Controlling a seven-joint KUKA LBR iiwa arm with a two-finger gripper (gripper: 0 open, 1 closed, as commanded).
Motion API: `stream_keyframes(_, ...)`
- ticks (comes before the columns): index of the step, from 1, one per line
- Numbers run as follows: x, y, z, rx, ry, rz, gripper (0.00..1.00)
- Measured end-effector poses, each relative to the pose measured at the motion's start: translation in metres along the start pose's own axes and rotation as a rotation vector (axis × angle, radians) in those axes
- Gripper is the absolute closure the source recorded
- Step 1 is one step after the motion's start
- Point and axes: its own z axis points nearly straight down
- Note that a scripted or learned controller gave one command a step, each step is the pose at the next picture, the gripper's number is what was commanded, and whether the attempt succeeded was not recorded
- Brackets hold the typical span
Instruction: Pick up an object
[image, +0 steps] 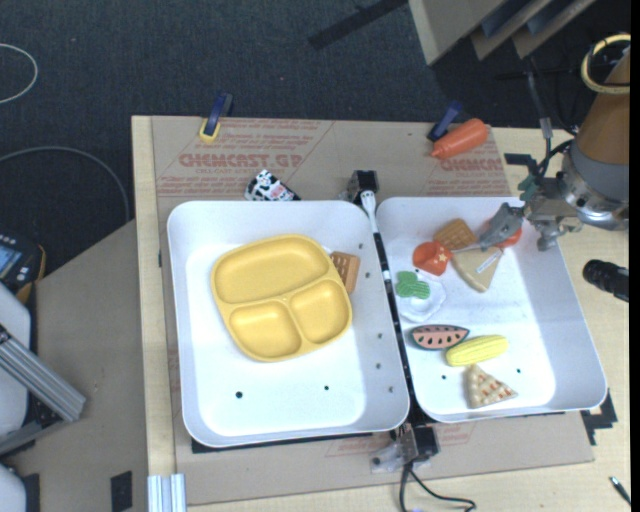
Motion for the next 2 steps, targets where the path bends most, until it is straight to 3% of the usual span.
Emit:
stream_keyframes(1, 0.0, 0.003, -0.008, -0.013, -0.003, -0.003, 0.0)
stream_keyframes(2, -0.004, -0.002, 0.038, -0.008, -0.001, -0.002, 0.0)
